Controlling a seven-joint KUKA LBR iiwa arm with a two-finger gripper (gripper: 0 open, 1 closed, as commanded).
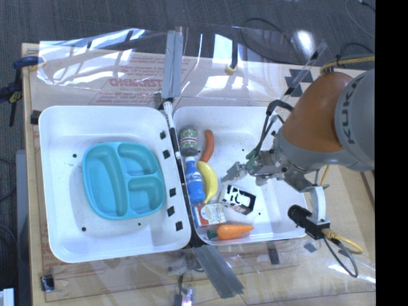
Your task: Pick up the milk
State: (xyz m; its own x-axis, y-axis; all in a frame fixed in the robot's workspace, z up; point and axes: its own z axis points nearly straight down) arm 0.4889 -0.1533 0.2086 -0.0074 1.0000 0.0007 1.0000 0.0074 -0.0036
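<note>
A small black-and-white patterned carton (241, 198), which I take for the milk, lies flat in the middle of the right bin (280, 123). My gripper (247, 171) hangs just above and slightly behind it, at the end of the grey arm with its orange band (319, 116). The view from above does not show anything held in it. A second small carton, red and white (209, 214), lies near the bin's front left corner.
Along the right bin's left wall lie a can (188, 139), a red sausage (207, 145), a banana (208, 178) and a blue bottle (194, 182). A carrot (233, 231) lies at the front. The left bin (57, 190) holds a blue divided plate (124, 180).
</note>
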